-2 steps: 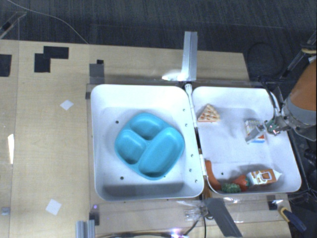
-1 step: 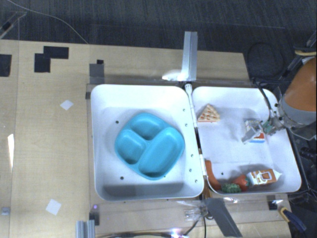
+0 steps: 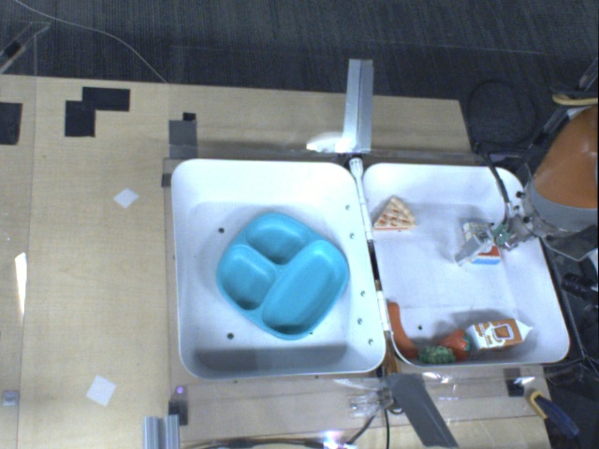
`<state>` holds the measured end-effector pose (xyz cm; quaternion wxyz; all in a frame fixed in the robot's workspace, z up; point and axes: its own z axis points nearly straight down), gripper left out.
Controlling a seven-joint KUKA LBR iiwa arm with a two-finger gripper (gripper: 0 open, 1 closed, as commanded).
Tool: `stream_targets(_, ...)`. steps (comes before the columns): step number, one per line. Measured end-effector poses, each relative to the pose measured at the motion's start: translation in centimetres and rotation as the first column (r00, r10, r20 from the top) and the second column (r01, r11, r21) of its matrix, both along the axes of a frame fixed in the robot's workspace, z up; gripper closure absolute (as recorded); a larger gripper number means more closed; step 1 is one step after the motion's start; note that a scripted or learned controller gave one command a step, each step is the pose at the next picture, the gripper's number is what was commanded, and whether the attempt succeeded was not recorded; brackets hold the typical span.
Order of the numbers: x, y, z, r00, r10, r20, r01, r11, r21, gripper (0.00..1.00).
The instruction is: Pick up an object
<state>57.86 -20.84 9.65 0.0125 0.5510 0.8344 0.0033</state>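
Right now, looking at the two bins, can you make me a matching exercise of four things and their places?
Things:
1. blue divided plate
2. waffle slice
3. carton
4. end effector

Places:
A. near edge of the right bin, at its right
B. middle of the left bin
C. over the right bin's far right part
D. far left part of the right bin, by the divider

Pairs: 1-B, 2-D, 3-A, 4-C

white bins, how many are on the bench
2. The left bin holds a blue divided plate; the right bin sits beside it, with the gripper over it.
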Motion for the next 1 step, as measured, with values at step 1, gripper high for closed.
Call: stream_targets(1,1.14,-0.03,0.06,0.995,0.098,0.001,-0.098,0.995,-0.005,0.00)
